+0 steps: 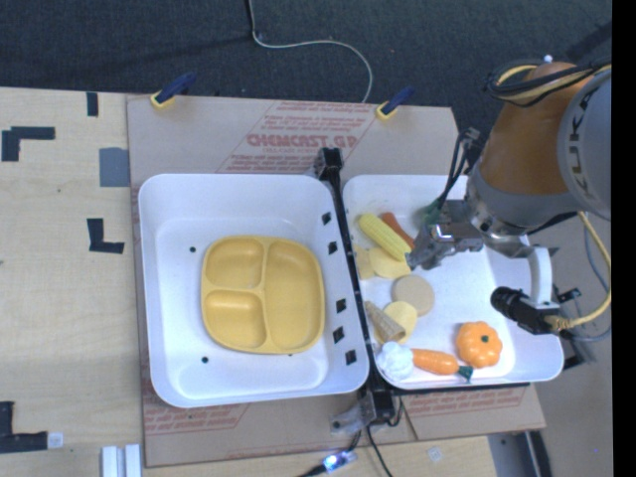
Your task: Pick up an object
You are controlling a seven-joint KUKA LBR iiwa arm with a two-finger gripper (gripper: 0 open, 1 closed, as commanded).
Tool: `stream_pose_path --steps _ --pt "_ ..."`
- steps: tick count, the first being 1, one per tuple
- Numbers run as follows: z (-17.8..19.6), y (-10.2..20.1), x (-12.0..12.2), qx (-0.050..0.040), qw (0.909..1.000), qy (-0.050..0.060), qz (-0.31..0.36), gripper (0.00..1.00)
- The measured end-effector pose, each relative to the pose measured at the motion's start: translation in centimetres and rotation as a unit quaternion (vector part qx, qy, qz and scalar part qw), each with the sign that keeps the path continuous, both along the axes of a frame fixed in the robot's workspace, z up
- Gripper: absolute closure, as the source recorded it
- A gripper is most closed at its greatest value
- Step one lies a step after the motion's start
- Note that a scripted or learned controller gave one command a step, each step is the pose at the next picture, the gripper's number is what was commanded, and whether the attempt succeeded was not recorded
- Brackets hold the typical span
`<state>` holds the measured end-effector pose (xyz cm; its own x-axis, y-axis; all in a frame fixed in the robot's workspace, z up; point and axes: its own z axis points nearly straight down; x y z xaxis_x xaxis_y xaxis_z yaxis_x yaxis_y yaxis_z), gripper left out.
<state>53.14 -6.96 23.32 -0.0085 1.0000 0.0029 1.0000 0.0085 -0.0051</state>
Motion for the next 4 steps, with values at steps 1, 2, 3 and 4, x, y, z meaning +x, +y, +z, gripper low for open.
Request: stream_pose_path --steps 1,2,3,4 --pt "2.6 6.1 -3.4 0.0000 1.0000 -0.001 0.000 1.00" --pt "4.7 4.5 -4.8 -0.0015 1.0000 -0.002 -0.004 1.00" --pt "16.4 9.4 -4.3 -0.0004 1.0000 -0.008 0.000 1.00" --pt "2.0 13.3 -5.0 -0.0020 1.0000 0.005 -0.002 1.00"
